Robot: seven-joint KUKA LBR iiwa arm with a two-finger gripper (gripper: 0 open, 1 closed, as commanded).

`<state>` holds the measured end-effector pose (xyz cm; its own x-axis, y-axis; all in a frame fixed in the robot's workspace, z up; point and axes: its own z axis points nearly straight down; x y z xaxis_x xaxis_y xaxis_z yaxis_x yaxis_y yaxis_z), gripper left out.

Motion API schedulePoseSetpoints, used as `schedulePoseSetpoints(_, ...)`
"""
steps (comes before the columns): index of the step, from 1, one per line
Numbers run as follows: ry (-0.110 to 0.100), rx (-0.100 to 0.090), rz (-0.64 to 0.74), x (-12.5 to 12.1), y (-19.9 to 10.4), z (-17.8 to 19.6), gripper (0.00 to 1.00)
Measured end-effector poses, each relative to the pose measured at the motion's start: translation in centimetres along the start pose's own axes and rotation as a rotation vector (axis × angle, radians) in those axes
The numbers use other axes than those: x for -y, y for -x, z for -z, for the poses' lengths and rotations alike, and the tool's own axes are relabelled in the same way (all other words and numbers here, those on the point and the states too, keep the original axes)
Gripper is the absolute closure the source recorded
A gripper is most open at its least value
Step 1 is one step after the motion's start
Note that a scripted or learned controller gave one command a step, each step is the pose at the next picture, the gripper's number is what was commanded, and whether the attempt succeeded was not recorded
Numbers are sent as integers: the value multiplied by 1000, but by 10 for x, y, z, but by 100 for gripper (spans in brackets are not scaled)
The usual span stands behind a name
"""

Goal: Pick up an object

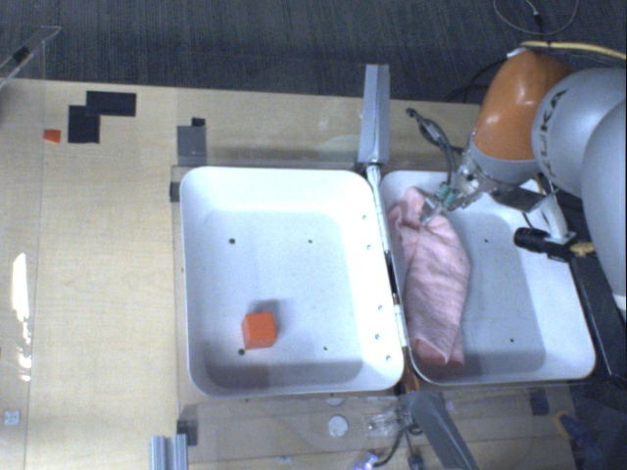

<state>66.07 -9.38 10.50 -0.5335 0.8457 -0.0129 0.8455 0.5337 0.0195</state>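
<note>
1 pink cloth (435,284) | 1 orange block (260,330) | hand (443,200) grip: cannot tell

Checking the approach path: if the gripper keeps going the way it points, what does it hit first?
Most likely the pink cloth: the gripper points down at its upper end in the right bin. The height gap is unclear.

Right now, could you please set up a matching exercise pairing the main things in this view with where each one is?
Things:
1. orange block
2. pink cloth
3. tool
4. black L-shaped patch

Places:
A. at the cloth's far end
B. on the bench, far left
C. in the left bin, near front
D. along the right bin's left side

Pairs: 1-C, 2-D, 3-A, 4-B
</note>
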Motion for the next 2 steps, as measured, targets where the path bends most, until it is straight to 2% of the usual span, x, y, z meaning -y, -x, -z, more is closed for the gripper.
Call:
schedulePoseSetpoints(1, -6, -4, 208, -18, -5, 83, 100)
schedulePoseSetpoints(2, -13, -7, -128, -16, -31, 81, 100)
